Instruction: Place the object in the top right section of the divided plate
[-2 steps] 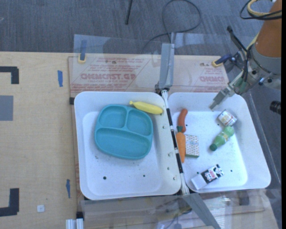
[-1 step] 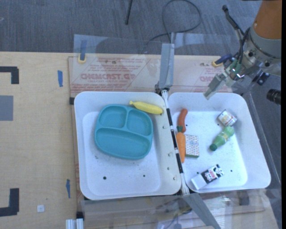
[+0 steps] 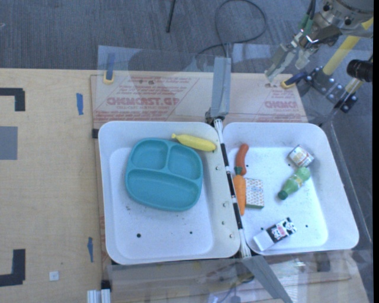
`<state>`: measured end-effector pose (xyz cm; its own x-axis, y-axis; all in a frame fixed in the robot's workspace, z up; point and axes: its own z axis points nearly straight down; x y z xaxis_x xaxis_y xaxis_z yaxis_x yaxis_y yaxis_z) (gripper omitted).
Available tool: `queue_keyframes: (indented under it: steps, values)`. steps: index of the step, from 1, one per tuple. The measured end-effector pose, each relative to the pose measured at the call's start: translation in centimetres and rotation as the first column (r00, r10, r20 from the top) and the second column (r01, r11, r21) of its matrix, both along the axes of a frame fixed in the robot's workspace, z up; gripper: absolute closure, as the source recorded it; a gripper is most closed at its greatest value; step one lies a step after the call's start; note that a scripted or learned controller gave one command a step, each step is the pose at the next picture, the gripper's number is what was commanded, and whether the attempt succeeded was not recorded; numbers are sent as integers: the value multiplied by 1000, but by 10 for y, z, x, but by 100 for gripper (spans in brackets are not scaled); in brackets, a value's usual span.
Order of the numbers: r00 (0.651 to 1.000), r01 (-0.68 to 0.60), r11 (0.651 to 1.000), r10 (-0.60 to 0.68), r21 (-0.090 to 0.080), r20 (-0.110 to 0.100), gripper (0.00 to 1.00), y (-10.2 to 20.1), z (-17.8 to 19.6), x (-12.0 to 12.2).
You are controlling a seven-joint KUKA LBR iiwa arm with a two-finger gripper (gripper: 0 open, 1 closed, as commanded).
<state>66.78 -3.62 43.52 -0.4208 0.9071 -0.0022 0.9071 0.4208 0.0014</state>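
Camera view shows my pincer (image 3: 283,70) open and holding nothing, above the far edge of the right bin (image 3: 337,195). Nearest, below it, lies the sausage (image 3: 241,158), long axis front-to-back; the divided plate (image 3: 164,175) sits leftward.

Pale translucent gripper (image 3: 283,70) fingers, yellow and green cables

The arm (image 3: 349,12) is cut off by the top edge; the small can's (image 3: 301,156) label seems unreadable.

Grey carpet floor (image 3: 89,23); light wooden benchtop (image 3: 47,189); black cables (image 3: 237,18).
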Motion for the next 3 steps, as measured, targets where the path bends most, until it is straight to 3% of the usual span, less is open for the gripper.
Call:
queue_keyframes:
  steps: [1, 2, 3]
  values:
    - [995, -96, 995, 96, 0, 0, 0, -68, -73, -49]
    - [997, 71, 997, -71, -1, 3, 0, -177, 1, -5]
    - [997, 71, 997, -71, -1, 2, 0, -177, 1, -5]
